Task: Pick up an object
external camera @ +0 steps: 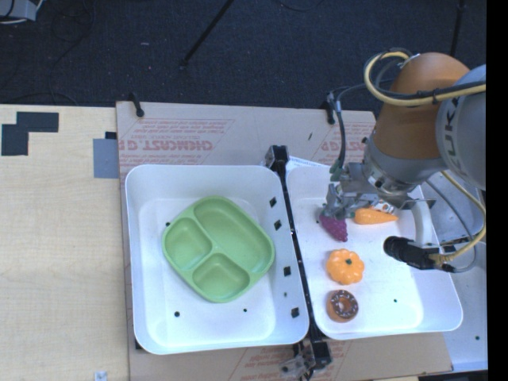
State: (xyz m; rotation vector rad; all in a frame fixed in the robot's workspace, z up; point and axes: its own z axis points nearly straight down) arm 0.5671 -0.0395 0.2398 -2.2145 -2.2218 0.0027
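My gripper [336, 209] hangs low in the right bin [429, 308], near its back left part. Just under its tip lies a small purple toy [336, 229], touching or nearly touching it. An orange carrot-like toy [373, 217] lies right beside the gripper on its right. Nearer the front sit an orange pumpkin [345, 266] and a brown frosted donut [343, 305], both apart from the gripper. The gripper body hides part of the purple toy.
A green divided plate [218, 248] lies in the left bin [151, 308]. A black divider with clips [290, 244] runs between the two bins. The arm's orange and grey wrist [413, 109] looms over the right bin's back right corner.
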